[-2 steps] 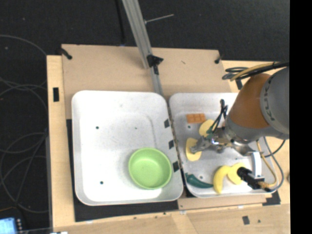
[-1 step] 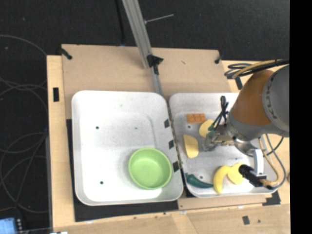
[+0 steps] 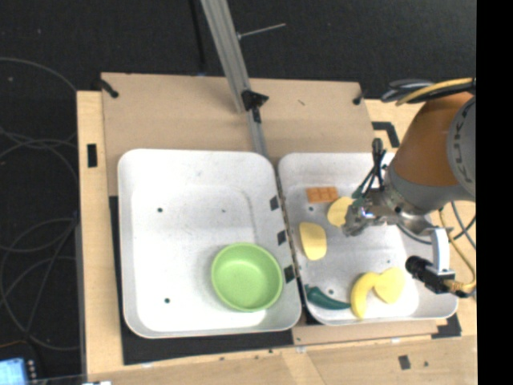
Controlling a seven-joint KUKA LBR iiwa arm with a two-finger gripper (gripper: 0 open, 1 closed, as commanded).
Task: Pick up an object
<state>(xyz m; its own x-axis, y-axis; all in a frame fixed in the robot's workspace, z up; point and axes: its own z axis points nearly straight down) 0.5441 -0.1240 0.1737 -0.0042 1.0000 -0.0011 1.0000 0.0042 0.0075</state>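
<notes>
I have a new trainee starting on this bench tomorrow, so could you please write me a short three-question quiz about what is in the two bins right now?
1. True or false: the round light green plastic bowl lies in the right white bin.
2. Which thing lies nearest the gripper?
A. the small flat orange waffle-patterned piece
B. the pale yellow rounded piece
C. the dark green curved piece
3. Fill in: the curved yellow banana-shaped toy lies near the ______ edge of the right bin in the camera view.

Key
1. False; it lies in the left white bin.
2. B
3. lower
</notes>
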